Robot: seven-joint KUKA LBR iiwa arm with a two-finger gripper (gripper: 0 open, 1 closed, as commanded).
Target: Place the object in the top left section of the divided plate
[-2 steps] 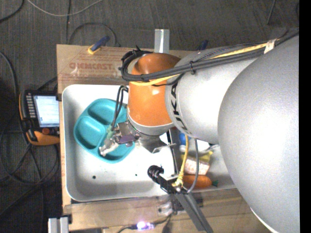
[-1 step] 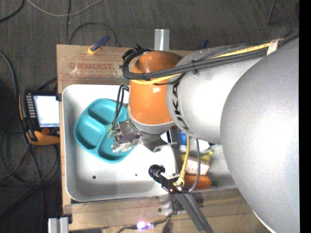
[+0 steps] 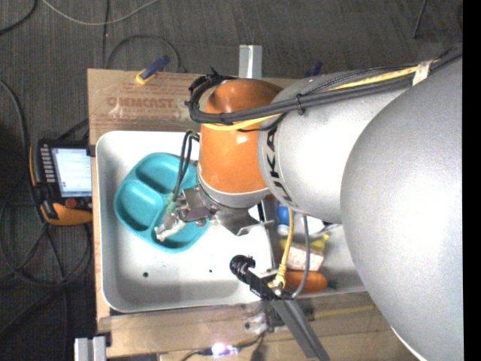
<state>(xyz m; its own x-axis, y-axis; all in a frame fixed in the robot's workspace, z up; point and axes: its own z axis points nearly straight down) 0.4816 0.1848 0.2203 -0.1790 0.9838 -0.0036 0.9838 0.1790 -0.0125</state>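
Observation:
A teal divided plate (image 3: 146, 194) lies in the left white bin (image 3: 120, 277), toward its upper left. My gripper (image 3: 167, 224) hangs over the plate's lower right edge, below the orange band (image 3: 229, 153) of the arm. A small pale green bit (image 3: 174, 200) shows at the gripper's side; I cannot tell whether it is a held object or part of the tool. The arm hides the plate's right side.
The grey arm covers most of the right bin. Below it show an orange carrot-like item (image 3: 307, 281), a yellow item (image 3: 320, 244), a blue item (image 3: 282, 216) and a white packet (image 3: 299, 259). A handheld screen device (image 3: 64, 171) lies left of the bench.

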